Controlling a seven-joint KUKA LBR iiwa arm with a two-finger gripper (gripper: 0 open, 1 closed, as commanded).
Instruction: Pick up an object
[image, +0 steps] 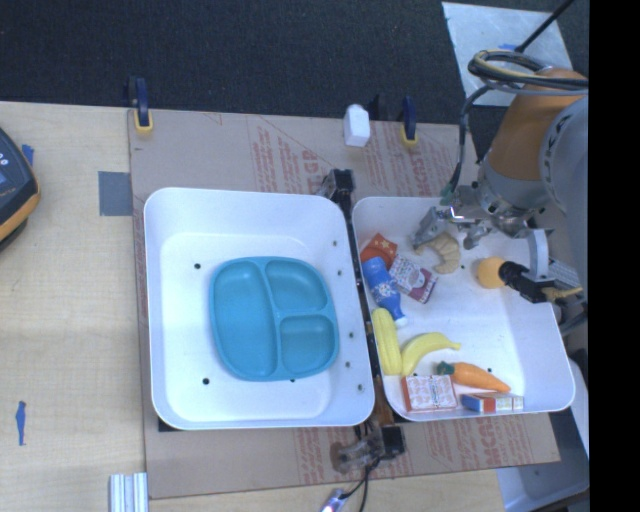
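Camera view: gripper (440, 232) low over the far side of the right bin (540, 330), just above a small tan object (446, 256); finger state impossible to tell at this size. Nothing visibly held. Best to centre over the tan object, keep clear of the snack packet (413, 279) and the orange ball (489, 272) nearby, descend straight, close firmly, lift slowly.

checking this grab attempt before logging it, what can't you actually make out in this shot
- Tool, camera view: too small and cluttered to tell how its fingers stand, or whether it touches the beige item under it.
- Beige item: partly covered by the tool, so it can't be identified.
- Small packets: print too small to read.
- Arm: cut off at the right side of the picture.
- Orange-and-black device: cut off by the left edge.
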